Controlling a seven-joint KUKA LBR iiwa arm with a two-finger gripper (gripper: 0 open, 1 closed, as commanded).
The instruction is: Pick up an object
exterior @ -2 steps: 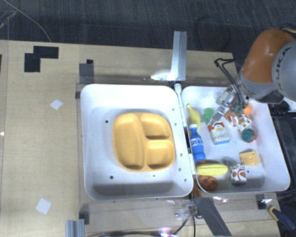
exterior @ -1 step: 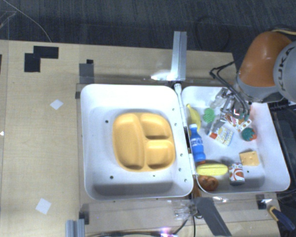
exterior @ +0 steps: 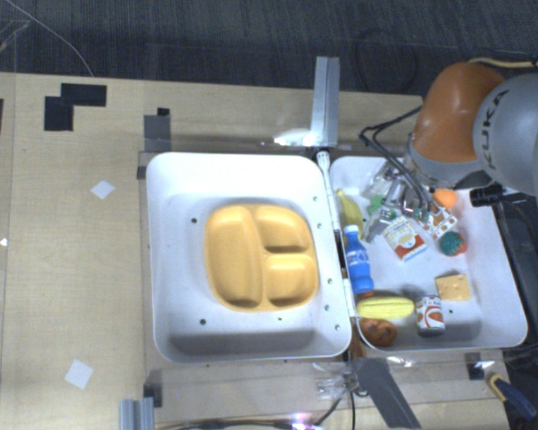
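Here the arm point(exterior: 484, 124) comes in from the upper right of the frame, its orange band above the wrist sitting over the back corner of the right bin point(exterior: 502, 330). The gripper point(exterior: 387, 206) hangs low in the upper left part of that bin, a tangle of metal and cables; how wide its fingers stand and whether anything sits between them cannot be told from this slant. Just to its left, against the bin's left wall, lies a yellow-green fruit point(exterior: 350, 208), perhaps a pear or lemon, and below that a blue bottle point(exterior: 357, 262) runs along the same wall. A small white carton point(exterior: 403, 238) with red print lies just below and right of the gripper, with a green ball point(exterior: 451, 243) further right and an orange piece point(exterior: 445, 198) above that. Toward the lower edge of the bin are a yellow corn cob point(exterior: 386, 307), a brown round fruit point(exterior: 379, 331) under it, a small can point(exterior: 429, 315) beside them, and a tan block point(exterior: 453, 287) up to the right. The left bin point(exterior: 175, 267) holds a yellow divided tray point(exterior: 260, 256) in its middle.
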